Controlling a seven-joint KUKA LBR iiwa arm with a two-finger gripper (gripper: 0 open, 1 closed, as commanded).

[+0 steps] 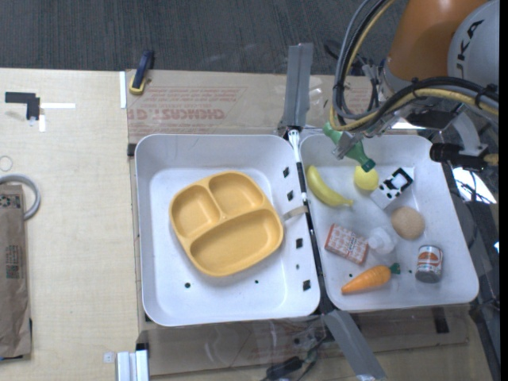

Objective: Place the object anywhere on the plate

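Nearest you, the right bin held a carrot along its front edge, with a small can just beside it to the right. Behind those you had a red-and-white packet, a clear plastic item touching its right side, and a tan egg-shaped object further right. Next back lay a banana near the divider, a black-and-white block, and between them a yellow lemon-like fruit.

In the left bin you had the yellow three-compartment plate, tilted at an angle, nothing resting on it.

Farthest back, your gripper hung over the rear of the right bin, its green tips pointing down at the yellow fruit. The tip appeared to touch or sit just above the fruit's top; you could not tell whether the fingers were apart or together, and nothing was visibly between them. No object in the right bin was on the plate; every one lay well apart from it, across the divider.
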